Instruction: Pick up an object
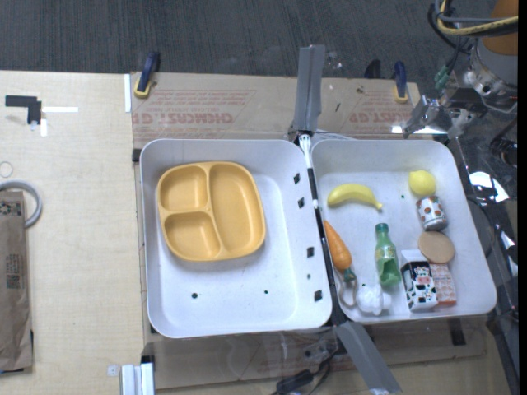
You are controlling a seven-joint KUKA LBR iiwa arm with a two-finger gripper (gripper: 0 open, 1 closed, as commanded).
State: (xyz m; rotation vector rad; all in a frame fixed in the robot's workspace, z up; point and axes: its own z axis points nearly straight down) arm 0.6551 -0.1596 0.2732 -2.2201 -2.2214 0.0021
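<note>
A: Here we are — the gripper [428, 115] sits up at the far right, above the back rim of the right bin [476, 245], the arm's orange band just in shot. Nothing carried that I can see.

B: And the fingers?

A: Cannot tell (too small and cluttered up there to read them).

B: So the step in hand?

A: The approach, I'd judge — no pick made yet. The candidates all lie in the right bin: banana [354, 195], lemon [422, 182], small can [431, 213], green bottle [385, 255], carrot [338, 248], milk carton [420, 285].

B: The left bin [226, 299]?

A: It holds the yellow divided plate [211, 211].

B: Next move?

A: Come forward over the bin, line up above one item, then descend. The lemon and can are nearest, though they sit close together.
</note>
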